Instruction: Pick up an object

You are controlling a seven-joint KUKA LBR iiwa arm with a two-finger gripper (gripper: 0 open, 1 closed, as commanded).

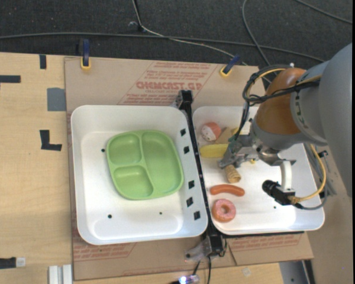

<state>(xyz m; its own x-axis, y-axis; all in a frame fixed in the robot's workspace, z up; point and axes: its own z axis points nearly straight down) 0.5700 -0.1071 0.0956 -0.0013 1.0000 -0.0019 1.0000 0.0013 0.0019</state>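
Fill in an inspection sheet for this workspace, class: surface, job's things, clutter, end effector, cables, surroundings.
Surface: two white bins, left bin and right bin, on a cardboard sheet.
Job's things: right bin holds a yellow piece, sausage, pink donut, round pink-white item, small tan piece.
Clutter: green divided plate in left bin.
End effector: end effector low over the tan piece; grip unclear.
Cables: black cables behind.
Surroundings: clamps on the cardboard.

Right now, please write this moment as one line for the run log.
arm: over right white bin | gripper: above small tan cork-like piece, beside yellow banana-like piece | grasp: unclear | left white bin: green divided plate
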